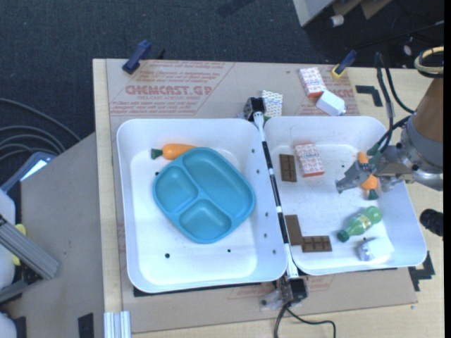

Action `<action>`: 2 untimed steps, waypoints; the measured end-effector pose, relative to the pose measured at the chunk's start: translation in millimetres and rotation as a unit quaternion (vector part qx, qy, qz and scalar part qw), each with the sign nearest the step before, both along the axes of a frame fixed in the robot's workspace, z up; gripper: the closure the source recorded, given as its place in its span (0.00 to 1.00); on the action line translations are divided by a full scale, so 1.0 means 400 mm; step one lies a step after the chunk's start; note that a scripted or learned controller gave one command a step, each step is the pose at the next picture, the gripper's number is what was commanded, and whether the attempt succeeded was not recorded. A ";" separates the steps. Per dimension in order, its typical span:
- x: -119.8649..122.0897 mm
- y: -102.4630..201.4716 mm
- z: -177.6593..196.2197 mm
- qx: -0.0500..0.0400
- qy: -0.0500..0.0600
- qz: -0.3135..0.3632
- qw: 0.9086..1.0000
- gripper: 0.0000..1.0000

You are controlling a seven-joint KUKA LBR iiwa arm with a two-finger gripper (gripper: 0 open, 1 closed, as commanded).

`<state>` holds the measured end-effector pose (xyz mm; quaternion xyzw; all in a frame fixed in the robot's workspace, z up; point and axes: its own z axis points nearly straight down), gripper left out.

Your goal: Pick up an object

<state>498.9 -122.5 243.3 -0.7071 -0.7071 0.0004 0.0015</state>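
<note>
Reading "CHEMCAST GP", the board (169, 86) underlies both bins; pincer (359, 178) state unclear.

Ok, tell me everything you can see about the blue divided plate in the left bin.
The blue divided plastic plate looks moulded in one piece, with rounded corners and three shallow compartments: one long, two smaller. It lies flat, right side up and turned at an angle, near the middle of the shallow white left bin. All three compartments hold nothing. An orange toy carrot with a green top lies against its upper left edge.
</note>
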 end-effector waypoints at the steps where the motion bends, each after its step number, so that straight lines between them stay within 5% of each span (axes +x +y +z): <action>1: 0.055 -0.141 -0.397 -0.001 -0.001 0.000 1.000 0.00; 2: 0.178 -0.231 -0.397 0.003 -0.001 0.002 1.000 0.00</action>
